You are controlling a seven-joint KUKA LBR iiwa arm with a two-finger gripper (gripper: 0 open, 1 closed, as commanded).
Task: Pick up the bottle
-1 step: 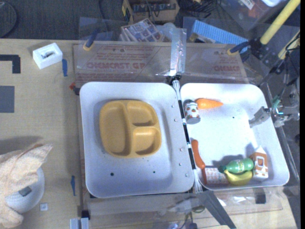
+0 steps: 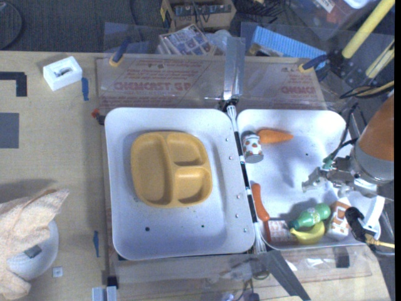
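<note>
The worktop (image 2: 44,162) carries my two white bins side by side. The left bin (image 2: 125,231) holds just a yellow divided plate (image 2: 170,168), sitting near its middle with bare floor all round. The right bin (image 2: 313,127) is where my work is. My arm (image 2: 379,140) reaches in over its right wall, and my gripper (image 2: 326,175) hangs above the bare middle of the floor; I cannot tell how far it is open, and I see nothing in it.

The bottle (image 2: 311,217), green and lying on its side, rests in the clutter along the near wall, touching a yellow banana (image 2: 308,233) just in front of it and a small printed carton (image 2: 340,219) on its right. An orange strip (image 2: 259,204) lies along the left wall beside that heap. A carrot (image 2: 274,136) and a small spotted cup (image 2: 252,147) sit well apart at the far left corner.

I judge the packing leaves little room beside the bottle; the open room is on its far side, towards the bin's middle.
</note>
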